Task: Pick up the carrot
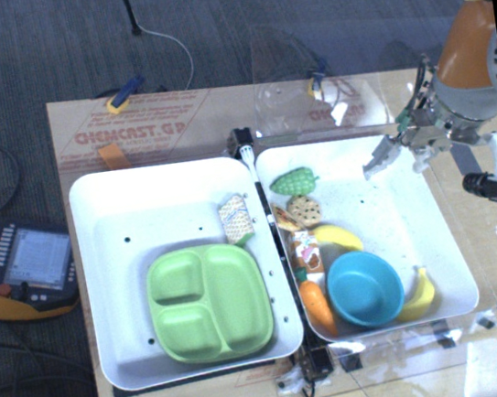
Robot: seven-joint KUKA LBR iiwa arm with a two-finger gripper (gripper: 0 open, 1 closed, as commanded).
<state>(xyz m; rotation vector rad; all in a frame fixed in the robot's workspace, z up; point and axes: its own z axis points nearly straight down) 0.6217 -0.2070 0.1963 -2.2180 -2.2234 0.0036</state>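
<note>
Nearest the camera we note the carrot (316,309), lying in the right bin (436,211) at its front-left corner, pressed close to the dividing wall between the two bins. It touches or very nearly touches the blue bowl (365,288) on its right, and a small printed packet (305,251) sits just behind it. Further back along the same wall we log a cookie (304,209) and a green leafy item (293,180); a banana (339,237) curves behind the bowl and a second banana (417,293) lies at the bowl's right. The left bin (110,260) holds a green divided plate (211,301) and a small wrapped item (235,218). The gripper (388,153) hovers over the back-right part of the right bin, well apart from the carrot, and carries nothing; one finger (380,159) shows as a pale prong pointing left, but we cannot tell how wide the pair stands from this slant. Risks, as we judge them: the carrot is boxed in by wall and bowl, so a descending finger may land on the bowl rim or the bin wall instead of straddling the carrot. A grasp across the wrong axis could push the carrot under the bowl's edge or nudge the bowl onto the second banana. The packet sits close enough that a slightly rearward approach might close on it instead. The carrot's tapered, smooth body may also slip out as the fingers close.
</note>
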